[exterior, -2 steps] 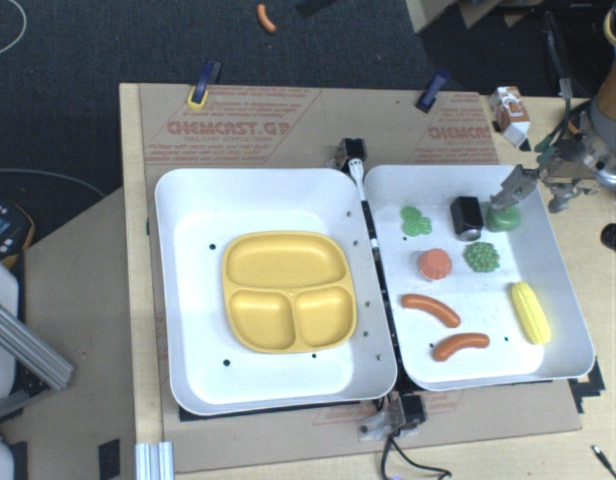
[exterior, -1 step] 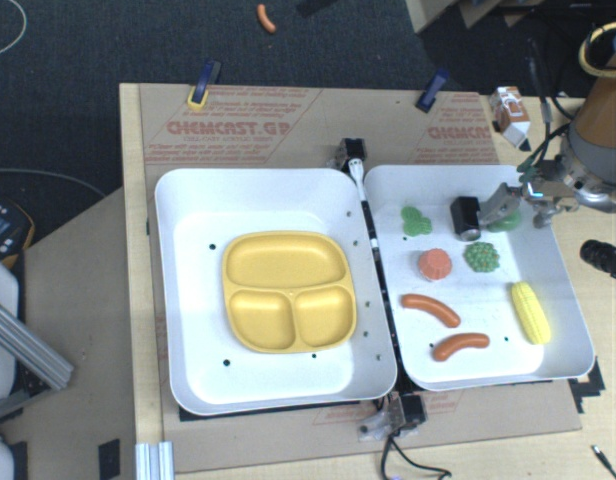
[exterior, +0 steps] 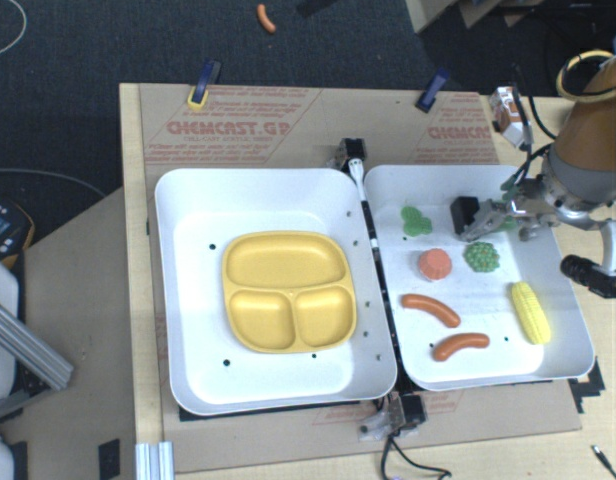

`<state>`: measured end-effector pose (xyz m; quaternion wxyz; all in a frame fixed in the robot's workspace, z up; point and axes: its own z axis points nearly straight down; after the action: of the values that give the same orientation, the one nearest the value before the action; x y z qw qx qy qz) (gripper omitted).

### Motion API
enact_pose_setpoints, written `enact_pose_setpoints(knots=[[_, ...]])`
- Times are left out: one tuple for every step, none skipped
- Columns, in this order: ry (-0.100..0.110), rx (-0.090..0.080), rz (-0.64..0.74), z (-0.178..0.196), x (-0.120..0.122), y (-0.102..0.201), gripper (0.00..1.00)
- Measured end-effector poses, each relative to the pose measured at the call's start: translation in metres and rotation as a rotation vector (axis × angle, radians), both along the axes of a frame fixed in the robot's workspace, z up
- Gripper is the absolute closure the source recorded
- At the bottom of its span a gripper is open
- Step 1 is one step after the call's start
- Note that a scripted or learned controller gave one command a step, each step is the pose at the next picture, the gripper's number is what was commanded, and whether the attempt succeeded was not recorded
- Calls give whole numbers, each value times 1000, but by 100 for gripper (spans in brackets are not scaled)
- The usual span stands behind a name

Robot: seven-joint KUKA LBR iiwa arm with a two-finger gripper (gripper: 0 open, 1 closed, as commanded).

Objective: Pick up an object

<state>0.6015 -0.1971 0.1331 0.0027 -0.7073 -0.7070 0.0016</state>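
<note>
Gripper [exterior: 480, 230] over right bin [exterior: 573, 356], just far of green broccoli [exterior: 482, 259]; its opening cannot be told.

- A green leafy piece [exterior: 416, 220] lies far-left in the right bin [exterior: 388, 193].
- A knobbly green broccoli [exterior: 481, 258] sits mid-bin.
- A round red tomato [exterior: 435, 264] lies just left of the broccoli.
- An upper sausage [exterior: 430, 309] and a lower sausage [exterior: 459, 345], both orange-red, lie slanted, near each other but apart.
- A yellow corn cob [exterior: 530, 311] lies on the bin's right side.
</note>
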Motion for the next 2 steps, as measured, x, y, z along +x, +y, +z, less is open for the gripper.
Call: enact_pose_setpoints(knots=[[0,0,1,-52,-1,1,0],[-8,-3,1,-37,1,0,100]])
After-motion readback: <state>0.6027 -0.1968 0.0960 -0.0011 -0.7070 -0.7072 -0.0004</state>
